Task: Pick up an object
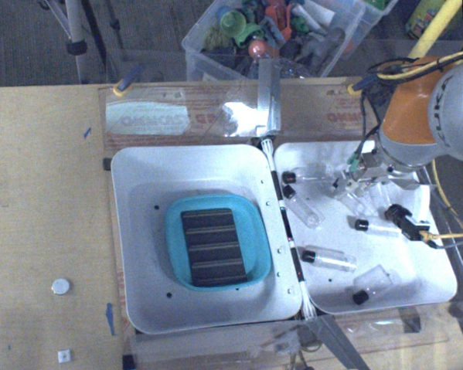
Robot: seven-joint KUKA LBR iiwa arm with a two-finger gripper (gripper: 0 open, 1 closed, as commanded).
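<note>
From the camera view, the tool (368, 179) hangs low over the far part of the right bin (446, 285); whether it is released or clenched, I cannot tell. Clear capped tubes (328, 257) lie scattered beneath and nearer the camera. Left, a teal tray (174, 230) sits in the left bin (131, 185).

Faint red lettering is showing on the taped cardboard strip (197, 116) behind the bins, too blurred for reading.
</note>
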